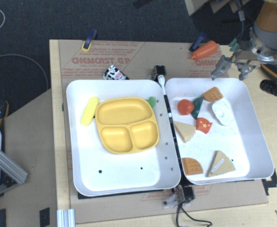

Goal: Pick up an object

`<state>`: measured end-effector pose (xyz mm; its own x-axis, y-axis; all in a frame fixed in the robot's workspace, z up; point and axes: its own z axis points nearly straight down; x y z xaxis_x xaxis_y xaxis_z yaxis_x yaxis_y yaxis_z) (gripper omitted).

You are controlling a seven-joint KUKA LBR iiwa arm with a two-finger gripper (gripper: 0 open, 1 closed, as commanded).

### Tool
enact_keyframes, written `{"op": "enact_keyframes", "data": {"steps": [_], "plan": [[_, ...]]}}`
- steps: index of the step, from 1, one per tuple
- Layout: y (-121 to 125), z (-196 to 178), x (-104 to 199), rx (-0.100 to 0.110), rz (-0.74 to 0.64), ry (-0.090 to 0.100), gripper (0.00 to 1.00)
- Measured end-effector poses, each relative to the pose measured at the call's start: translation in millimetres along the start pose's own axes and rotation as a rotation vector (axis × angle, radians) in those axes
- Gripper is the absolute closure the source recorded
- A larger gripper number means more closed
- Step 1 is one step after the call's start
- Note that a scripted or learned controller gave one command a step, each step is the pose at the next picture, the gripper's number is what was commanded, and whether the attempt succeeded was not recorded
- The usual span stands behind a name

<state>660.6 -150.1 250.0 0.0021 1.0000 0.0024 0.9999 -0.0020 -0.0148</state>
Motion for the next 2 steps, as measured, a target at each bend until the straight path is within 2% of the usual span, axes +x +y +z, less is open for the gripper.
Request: {"op": "enact_keyframes", "data": {"steps": [1,2], "plan": [[2,-9,0,-0.014,-0.002,-0.002,0.0],[3,55,-3,-0.007,-0.002,-0.001,0.0]]}}
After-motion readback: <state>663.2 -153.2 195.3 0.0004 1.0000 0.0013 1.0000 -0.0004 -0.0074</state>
